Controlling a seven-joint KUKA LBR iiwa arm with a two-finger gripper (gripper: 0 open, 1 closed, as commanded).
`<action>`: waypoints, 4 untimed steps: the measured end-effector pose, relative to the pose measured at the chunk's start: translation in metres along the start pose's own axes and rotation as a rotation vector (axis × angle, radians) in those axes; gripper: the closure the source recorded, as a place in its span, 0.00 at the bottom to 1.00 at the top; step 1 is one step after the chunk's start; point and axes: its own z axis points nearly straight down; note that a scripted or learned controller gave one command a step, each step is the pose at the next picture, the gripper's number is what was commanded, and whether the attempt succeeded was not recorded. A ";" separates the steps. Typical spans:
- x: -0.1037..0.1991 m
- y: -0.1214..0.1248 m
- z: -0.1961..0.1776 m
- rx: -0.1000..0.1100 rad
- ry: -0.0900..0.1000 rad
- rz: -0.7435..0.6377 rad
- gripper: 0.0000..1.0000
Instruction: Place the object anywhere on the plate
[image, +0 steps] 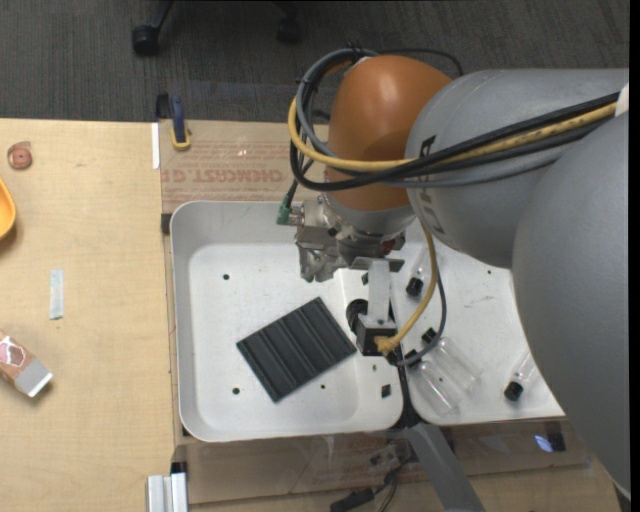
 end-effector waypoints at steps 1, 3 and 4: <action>-0.028 0.023 0.004 -0.001 0.000 -0.103 1.00; -0.050 -0.020 -0.082 -0.004 0.000 -0.702 1.00; -0.033 -0.024 -0.047 -0.004 0.000 -1.174 1.00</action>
